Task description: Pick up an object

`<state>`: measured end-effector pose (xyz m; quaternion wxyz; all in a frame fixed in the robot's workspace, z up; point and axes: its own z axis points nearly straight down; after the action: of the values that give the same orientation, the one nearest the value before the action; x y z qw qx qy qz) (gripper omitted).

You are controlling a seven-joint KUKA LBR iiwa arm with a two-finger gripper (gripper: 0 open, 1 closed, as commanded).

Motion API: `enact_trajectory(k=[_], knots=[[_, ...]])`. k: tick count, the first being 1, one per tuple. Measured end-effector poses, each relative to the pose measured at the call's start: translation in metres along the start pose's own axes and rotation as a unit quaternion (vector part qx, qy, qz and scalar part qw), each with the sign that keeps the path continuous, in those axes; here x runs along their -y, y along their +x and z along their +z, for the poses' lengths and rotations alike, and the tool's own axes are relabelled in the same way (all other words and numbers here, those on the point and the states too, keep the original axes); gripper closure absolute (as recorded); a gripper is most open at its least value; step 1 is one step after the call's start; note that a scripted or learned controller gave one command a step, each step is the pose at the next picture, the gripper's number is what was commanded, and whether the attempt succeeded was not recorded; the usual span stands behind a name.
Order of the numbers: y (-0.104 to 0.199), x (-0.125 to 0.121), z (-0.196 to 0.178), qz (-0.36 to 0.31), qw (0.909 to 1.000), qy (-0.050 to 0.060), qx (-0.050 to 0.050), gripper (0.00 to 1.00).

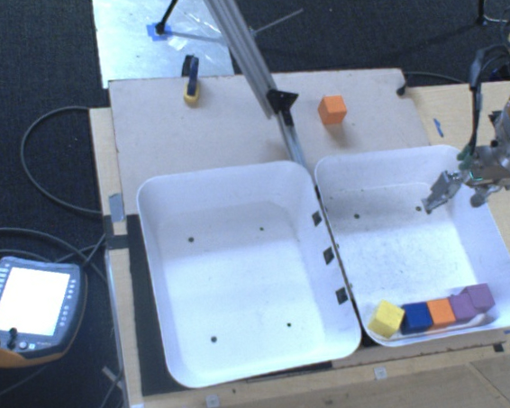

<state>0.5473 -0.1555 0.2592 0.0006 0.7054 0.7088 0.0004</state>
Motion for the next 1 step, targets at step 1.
enact_trajectory(k=[1], knots=[[0.0115,-0.0208,0.1729,0.0,1.0,0.003,-0.001,0.0]])
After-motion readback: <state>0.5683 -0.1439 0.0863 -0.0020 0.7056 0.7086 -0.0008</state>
